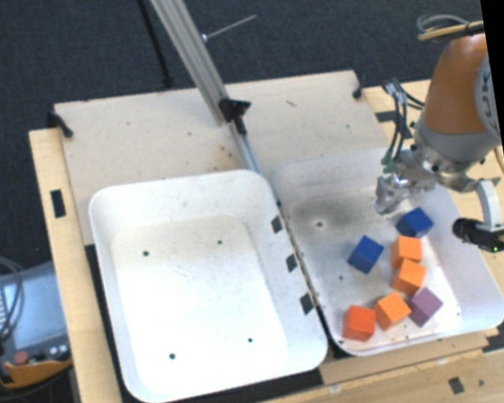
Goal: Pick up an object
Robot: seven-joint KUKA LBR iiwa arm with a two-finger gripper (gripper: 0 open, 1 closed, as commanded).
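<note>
Blocks all sit in the right bin (325,184), clustered toward its front-right corner: a blue block (366,254) near the bin's middle, a second blue block (415,222) closer to the right wall, two orange blocks stacked close together just below it (410,250) (409,273), another orange block (392,308) and an orange-red block (358,322) along the front wall, and a purple block (425,305) beside them. Most of these touch or nearly touch their neighbours; the first blue block stands a bit apart from the rest. Left bin (108,219) sits beside it on the tabletop (69,272).

Arm (461,110) reaches in from the right edge. Gripper (391,193) is low over the right bin, toward its back-right part, just above and beside the second blue block. Cannot tell whether it is released or clenched from this angle; nothing visibly between it, so no grasp counted.

Step, as a judgement: approach or descent, pick not yet made. The nearest candidate looks like the second blue block, just in front of the gripper.

Next move likely calls for lining up over one block, coming down square on its sides, and closing. Risk: the orange block touching below could get nudged or block one side. The separated blue block would be the cleaner target.
</note>
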